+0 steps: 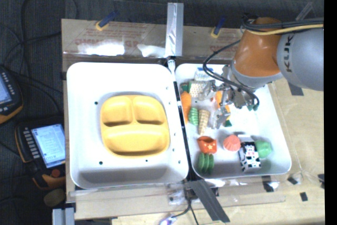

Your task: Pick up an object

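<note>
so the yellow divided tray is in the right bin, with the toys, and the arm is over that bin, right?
Not quite. The camera view shows the yellow divided tray in the left bin. The toys lie in the right bin, with the arm over it.

A single camera is fixed above the bench (295, 113) and looks down on it at a slight slant, far enough off that both white bins fit whole within the frame with dark floor showing beyond the far edge and along the left. The left bin (84, 87) sits a little left of the frame's centre and the right bin (279, 129) just right of it, their shared wall running almost straight up the middle. The near edge of the bench lies along the bottom of the frame, its far edge about a quarter of the way down. The arm (295, 58) enters from the right side, over the right bin.
</note>
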You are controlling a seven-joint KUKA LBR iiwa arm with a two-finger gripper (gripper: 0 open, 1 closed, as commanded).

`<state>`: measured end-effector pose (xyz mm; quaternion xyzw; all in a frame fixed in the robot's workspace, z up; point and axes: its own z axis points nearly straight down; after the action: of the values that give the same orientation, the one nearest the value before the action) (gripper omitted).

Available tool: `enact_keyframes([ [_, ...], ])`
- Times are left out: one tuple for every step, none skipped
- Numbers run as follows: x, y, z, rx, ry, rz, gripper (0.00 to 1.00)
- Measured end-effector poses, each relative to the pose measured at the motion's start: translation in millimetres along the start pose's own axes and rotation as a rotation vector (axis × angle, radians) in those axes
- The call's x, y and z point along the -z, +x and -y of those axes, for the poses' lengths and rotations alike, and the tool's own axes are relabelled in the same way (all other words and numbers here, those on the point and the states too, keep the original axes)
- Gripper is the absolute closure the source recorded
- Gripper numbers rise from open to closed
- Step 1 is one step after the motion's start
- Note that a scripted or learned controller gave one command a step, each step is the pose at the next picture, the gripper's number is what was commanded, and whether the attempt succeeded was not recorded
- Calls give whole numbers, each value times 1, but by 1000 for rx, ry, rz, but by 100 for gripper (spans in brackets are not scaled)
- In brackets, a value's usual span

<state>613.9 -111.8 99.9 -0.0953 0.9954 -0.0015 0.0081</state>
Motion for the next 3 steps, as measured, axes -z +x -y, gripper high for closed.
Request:
enact_keyframes([
  [-10,-5,-11,-17,0,-6,0],
  [-9,41,4,-110,-2,-1,0],
  [-10,4,-9,-249,1,-5,0],
])
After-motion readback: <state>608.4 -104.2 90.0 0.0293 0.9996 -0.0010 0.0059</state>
